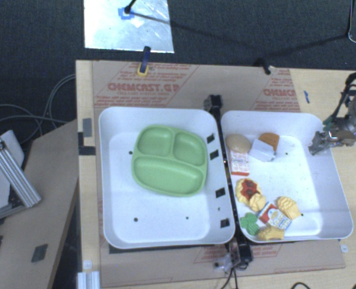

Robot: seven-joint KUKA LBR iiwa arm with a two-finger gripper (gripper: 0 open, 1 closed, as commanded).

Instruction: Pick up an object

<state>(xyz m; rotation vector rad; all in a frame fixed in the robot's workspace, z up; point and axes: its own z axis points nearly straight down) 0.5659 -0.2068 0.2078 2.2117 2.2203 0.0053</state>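
The right bin (322, 179) holds several toy foods. A tan bun (238, 142), an orange piece (269, 141) and a white block (262, 153) lie near its far left corner. A red-and-white packet (240, 161) lies below the bun. A red-and-yellow piece (249, 192), a yellow item (287, 207), a small box (276, 218) and a green piece (249, 223) crowd the near left. My gripper (320, 142) hovers at the bin's far right edge, apart from all of them, with nothing seen in it.
The left bin (114, 209) carries a green divided plate (168, 160). A black clip strip (223, 161) runs between the bins. A metal sheet (129, 17) lies on the floor at the back. Aluminium rails (6, 167) stand at the left.
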